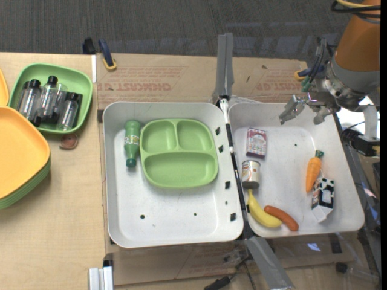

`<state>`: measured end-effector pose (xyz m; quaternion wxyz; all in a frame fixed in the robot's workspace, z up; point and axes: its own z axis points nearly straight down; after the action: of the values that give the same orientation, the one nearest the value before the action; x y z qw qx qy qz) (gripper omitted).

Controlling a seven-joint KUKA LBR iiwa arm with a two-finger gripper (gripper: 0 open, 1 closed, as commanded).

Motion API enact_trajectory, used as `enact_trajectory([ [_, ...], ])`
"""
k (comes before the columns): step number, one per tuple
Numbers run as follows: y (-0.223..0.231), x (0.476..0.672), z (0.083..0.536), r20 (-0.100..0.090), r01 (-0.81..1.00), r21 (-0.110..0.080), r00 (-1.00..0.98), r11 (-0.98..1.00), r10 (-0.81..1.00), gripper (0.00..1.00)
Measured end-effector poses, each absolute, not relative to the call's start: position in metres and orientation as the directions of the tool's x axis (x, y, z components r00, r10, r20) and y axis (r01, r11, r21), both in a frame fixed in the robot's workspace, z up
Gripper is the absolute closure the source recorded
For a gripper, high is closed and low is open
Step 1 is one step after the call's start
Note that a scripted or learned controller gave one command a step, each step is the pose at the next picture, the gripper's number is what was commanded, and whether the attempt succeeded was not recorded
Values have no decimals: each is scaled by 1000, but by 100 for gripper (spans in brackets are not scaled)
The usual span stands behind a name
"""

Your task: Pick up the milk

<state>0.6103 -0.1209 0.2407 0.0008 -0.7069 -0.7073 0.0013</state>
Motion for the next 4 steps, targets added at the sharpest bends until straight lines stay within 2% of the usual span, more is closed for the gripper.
enact_trajectory([
  [1,-125,611,100,-2,991,4,-137,137,991,0],
  [2,-117,479,96,0,990,3,-138,138,990,0],
  [3,-115,540,97,-3,985,12,-174,175,985,0],
  [4,-98,591,92,0,977,-1,-214,214,977,0],
])
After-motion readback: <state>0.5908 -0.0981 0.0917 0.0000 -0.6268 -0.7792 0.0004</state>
